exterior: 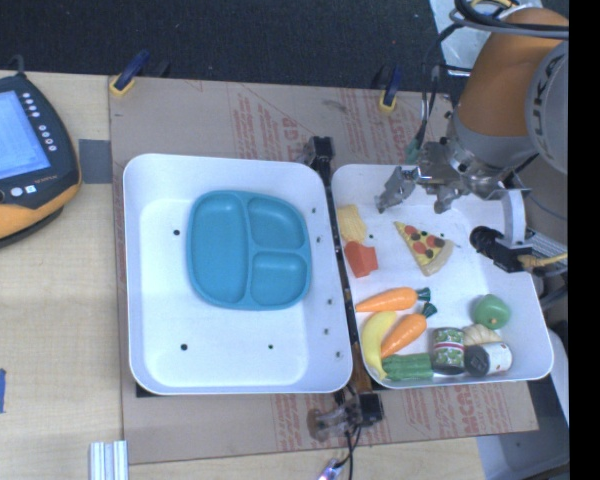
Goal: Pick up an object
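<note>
My gripper (417,201) hangs open over the back of the right bin (525,298), its two fingers spread apart with nothing between them. Just below it lies a pizza slice (425,245). To the left are a pale yellow piece (352,224) and a red piece (361,259). Nearer the front lie two carrots (385,300) (404,334), a banana (373,344), a green vegetable (408,367), a small can (446,350), a black-and-white bottle (488,358) and a green apple (491,311).
The left bin (150,268) holds a blue divided plate (248,249). A tablet in an orange case (20,158) lies at the far left of the bench. Clamps sit on the cardboard's back edge.
</note>
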Robot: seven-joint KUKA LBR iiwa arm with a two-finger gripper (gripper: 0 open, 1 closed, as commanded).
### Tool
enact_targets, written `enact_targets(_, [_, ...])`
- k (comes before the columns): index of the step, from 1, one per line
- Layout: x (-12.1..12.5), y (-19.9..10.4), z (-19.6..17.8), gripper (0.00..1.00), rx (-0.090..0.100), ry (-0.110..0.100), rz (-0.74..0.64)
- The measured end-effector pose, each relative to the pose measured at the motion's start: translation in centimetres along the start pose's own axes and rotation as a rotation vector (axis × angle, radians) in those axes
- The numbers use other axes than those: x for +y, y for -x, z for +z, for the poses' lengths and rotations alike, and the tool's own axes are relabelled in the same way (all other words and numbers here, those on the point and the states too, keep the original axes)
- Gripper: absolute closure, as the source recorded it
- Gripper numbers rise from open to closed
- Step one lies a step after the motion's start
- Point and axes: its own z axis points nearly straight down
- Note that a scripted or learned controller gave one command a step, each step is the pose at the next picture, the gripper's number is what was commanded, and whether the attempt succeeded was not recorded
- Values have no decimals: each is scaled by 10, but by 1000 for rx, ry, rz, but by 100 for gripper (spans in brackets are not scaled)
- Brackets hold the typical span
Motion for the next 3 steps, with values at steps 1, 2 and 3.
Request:
enact_targets(1, [-38,26,92,0,-2,2,0])
enact_targets(2, [35,61,110,0,3,1,0])
enact_targets(3, [35,61,99,100,4,-1,-3])
